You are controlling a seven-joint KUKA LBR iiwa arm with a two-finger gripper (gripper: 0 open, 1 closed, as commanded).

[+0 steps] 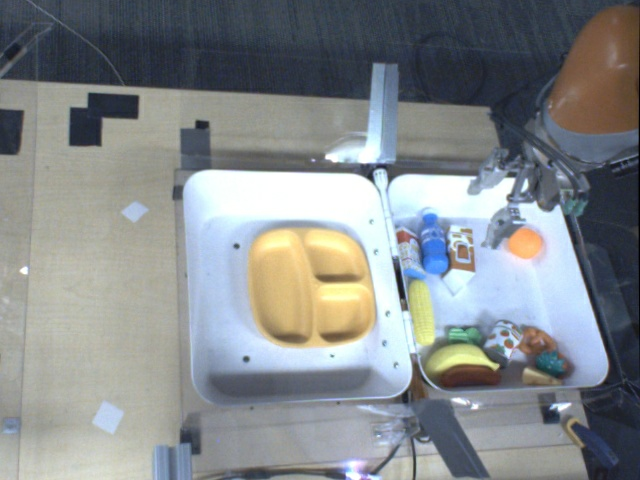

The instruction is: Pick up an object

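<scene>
My gripper (516,218) hangs over the far right part of the right bin (585,308), open. One grey finger (497,230) points down just left of a small orange ball (527,243) that lies on the bin floor. Whether the finger touches the ball I cannot tell, and nothing is held between the fingers. Left of the gripper lie a blue bottle (434,245), a brown and white carton (461,249) and a red and white packet (405,249). A corn cob (422,308) lies along the bin's left wall.
At the right bin's near end sit a yellow and red fruit toy (462,364), a green piece (463,335), a patterned ball (504,340) and an orange toy (541,344). The left bin (215,268) holds a yellow divided plate (308,286). A metal post (384,113) stands behind the bins.
</scene>
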